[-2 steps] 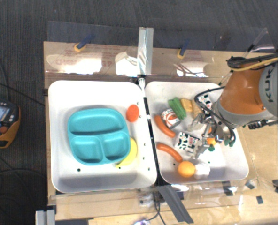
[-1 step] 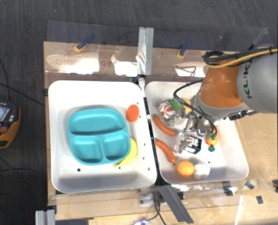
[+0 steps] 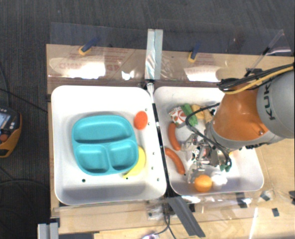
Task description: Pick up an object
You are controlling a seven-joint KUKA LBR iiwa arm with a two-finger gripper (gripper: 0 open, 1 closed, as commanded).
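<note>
Arm [image 3: 257, 113] hangs over a sausage [image 3: 175, 160] lying diagonally, upper-left to lower-right.

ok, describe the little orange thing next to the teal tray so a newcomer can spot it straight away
Start at the left white bin, which holds a teal divided tray. Just off the tray's upper right corner, near the wall between the bins, lies a small orange ball-like object. It lies alone on bare white floor, unlike the yellow piece tucked under the tray's lower right edge.

"ku" of the kuka name, on the grey arm [image 3: 279, 101]
</note>
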